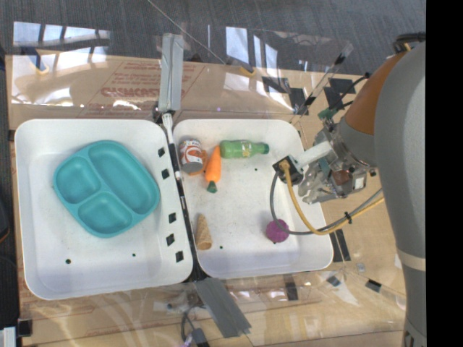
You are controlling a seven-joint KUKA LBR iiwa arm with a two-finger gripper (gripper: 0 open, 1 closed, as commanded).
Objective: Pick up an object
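The right bin holds a green bottle lying on its side, an orange carrot, a small red-and-white can, a tan cone and a purple ball. My gripper hangs over the bin's right rim, above and to the right of the purple ball. Its fingers are hidden among the wrist hardware and cables. Nothing is visibly held.
The left bin carries a teal divided plate. A yellow and black cable loops from the wrist over the right bin's right side. A clear wall stands behind both bins, and a metal divider runs between them.
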